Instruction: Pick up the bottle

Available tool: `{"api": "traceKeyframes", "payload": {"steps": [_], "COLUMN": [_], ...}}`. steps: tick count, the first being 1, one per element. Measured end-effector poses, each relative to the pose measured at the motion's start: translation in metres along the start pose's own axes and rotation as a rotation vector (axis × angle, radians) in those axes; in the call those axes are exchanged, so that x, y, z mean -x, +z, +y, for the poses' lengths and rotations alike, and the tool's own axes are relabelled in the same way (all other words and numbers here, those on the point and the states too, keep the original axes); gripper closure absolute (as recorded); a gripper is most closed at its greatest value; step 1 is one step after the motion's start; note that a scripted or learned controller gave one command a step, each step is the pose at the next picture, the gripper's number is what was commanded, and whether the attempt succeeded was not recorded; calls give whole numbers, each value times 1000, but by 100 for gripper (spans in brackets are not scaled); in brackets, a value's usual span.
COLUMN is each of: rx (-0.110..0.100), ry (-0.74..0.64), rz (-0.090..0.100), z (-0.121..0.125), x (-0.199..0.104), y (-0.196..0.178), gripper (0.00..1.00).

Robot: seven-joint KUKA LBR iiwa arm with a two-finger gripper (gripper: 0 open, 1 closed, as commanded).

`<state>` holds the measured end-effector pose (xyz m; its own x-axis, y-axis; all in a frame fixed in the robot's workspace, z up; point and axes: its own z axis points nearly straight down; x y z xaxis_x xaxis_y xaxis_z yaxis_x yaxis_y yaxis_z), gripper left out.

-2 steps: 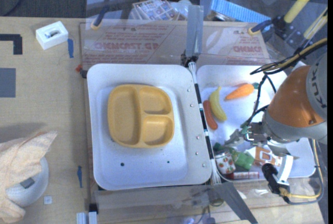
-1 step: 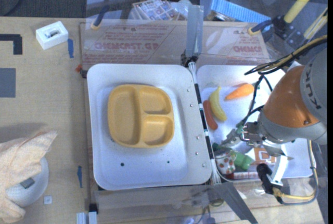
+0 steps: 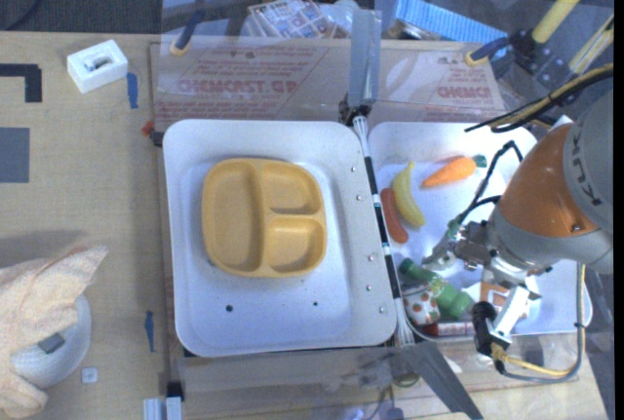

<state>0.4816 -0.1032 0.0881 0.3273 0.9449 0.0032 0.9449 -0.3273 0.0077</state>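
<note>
Bottle (image 3: 448,298) – green, lying on its side in the near left corner of the right bin (image 3: 414,139), close to the wall that divides the two bins. A small red and white item (image 3: 422,309) lies touching it on the left, and a darker green shape (image 3: 420,270) lies just above; it may be another part of the same bottle, though the view is too blurred there to be sure.

The grey arm with its orange band reaches in from the right, and its end effector (image 3: 456,248) hangs low over the right bin, just above and to the right of the bottle – whether it is spread or pressed together cannot be told from this angle, and nothing can be seen held in it.

Farther back in the same bin lie a yellow banana (image 3: 408,197), an orange carrot (image 3: 450,171) and a reddish sausage-shaped piece (image 3: 393,215). The left bin (image 3: 185,311) holds a yellow divided plate (image 3: 263,216). Both bins rest on a pale wooden surface (image 3: 68,184).
</note>
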Motion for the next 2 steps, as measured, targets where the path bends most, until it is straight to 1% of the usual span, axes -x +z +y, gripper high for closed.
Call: {"api": "traceKeyframes", "payload": {"steps": [1, 2], "rx": [2, 2], "ry": [-48, -232], "rz": [-3, -3], "z": [0, -3], "x": [-2, -10], "y": [0, 0], "gripper": [0, 0]}}
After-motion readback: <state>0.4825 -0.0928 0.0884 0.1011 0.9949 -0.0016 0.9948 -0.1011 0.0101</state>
